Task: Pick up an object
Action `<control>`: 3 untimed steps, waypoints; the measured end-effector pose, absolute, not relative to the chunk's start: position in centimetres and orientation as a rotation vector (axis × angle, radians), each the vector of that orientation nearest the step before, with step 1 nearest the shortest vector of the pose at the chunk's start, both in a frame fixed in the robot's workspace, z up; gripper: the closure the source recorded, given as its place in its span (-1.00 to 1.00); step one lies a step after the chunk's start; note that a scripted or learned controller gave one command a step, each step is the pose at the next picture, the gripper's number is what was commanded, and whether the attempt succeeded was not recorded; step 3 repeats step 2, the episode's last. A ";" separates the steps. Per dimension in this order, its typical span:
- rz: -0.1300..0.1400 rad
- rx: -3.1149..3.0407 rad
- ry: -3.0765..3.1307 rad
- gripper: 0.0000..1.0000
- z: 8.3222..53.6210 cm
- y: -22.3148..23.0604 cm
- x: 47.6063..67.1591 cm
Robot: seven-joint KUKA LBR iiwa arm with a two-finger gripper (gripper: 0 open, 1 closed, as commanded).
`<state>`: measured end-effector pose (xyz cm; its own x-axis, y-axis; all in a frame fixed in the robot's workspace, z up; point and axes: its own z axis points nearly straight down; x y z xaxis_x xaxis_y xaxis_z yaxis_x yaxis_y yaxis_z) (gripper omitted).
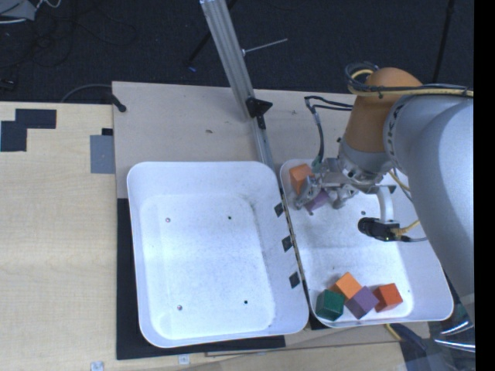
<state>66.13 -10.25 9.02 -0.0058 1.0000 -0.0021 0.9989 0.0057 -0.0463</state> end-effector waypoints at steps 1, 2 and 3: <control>0.057 -2.190 -2.207 1.00 9.9 -10.2 66.0; -0.009 -2.215 -2.229 1.00 19.4 1.4 66.1; -0.009 -2.215 -2.229 1.00 19.4 1.4 66.1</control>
